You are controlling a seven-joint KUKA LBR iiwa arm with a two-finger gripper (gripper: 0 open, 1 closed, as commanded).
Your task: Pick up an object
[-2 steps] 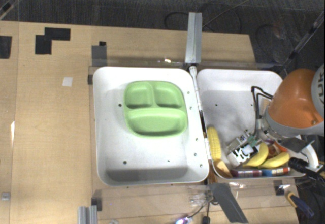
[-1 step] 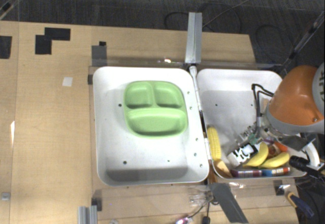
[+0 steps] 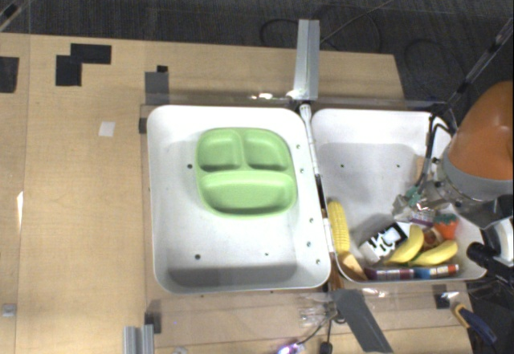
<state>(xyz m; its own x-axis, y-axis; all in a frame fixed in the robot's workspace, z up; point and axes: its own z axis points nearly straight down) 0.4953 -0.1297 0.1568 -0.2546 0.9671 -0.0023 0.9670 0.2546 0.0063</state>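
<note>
Pick not yet accomplished, in my judgement: the gripper point(image 3: 419, 198) hangs low over the right bin point(image 3: 361, 152), above clutter at its near right corner; whether it grasps anything cannot be told. Count: two bananas point(image 3: 408, 248), one corn cob point(image 3: 338, 225), one marker point(image 3: 411, 272). One green tray point(image 3: 243, 169) in the left bin point(image 3: 173, 248).

No text, brand or number can be read here. The small black and white packet point(image 3: 384, 240) in the right bin point(image 3: 365, 144), low in the frame beside the bananas, carries white marks, but they are too blurred to read. The black squares point(image 3: 80, 63) on the worktop point(image 3: 72, 208), upper left, are plain shapes without letters.
</note>
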